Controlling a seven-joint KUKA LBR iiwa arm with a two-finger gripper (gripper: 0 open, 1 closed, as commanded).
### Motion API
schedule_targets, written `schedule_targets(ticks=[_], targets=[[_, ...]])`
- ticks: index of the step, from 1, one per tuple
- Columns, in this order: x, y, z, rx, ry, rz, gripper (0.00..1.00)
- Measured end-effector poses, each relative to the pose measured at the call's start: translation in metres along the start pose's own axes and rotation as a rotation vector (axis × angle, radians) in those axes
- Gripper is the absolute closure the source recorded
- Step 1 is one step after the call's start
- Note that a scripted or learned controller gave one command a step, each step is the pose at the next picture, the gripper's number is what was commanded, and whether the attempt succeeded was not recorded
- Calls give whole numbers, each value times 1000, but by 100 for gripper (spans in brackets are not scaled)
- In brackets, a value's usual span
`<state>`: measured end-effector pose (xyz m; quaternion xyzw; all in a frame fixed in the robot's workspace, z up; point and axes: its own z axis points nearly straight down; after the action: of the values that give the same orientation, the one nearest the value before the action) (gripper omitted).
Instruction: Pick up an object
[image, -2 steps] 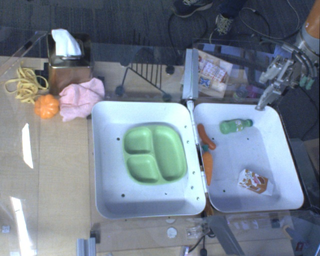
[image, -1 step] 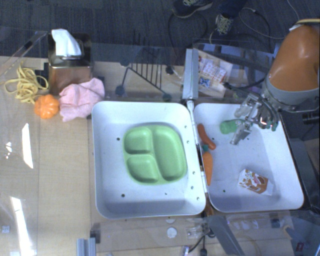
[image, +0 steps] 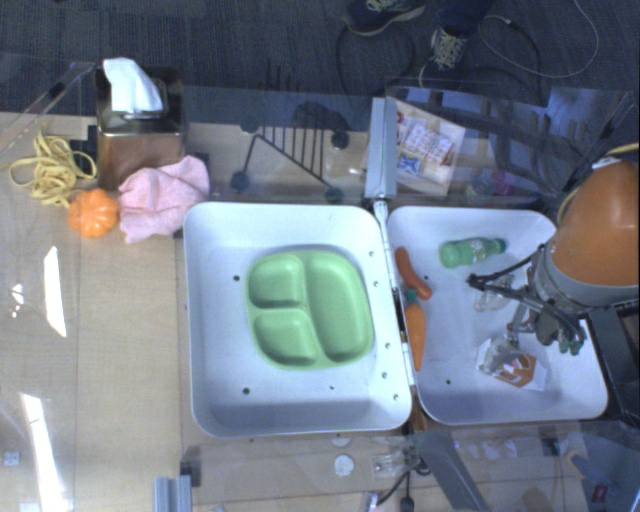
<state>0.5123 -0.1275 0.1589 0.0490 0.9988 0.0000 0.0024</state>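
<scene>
- We see the gripper (image: 522, 338) down low in the right bin (image: 575, 395), at the end of the grey and orange arm (image: 598, 240).
- We cannot tell if it is gripping anything.
- Right below the gripper lies a clear packet (image: 511, 367) with an orange patch on it.
- A green bottle (image: 471, 250) lies on its side near the back of the right bin.
- A red sausage (image: 412, 275) and an orange carrot (image: 415, 335) lie along the left wall of the right bin.
- Left of the right bin, the left bin (image: 215, 400) holds a green tray (image: 305, 307) with three parts.
</scene>
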Motion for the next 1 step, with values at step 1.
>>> schedule_targets(ticks=[1], targets=[[-58,36,71,-1,-7,13,0]])
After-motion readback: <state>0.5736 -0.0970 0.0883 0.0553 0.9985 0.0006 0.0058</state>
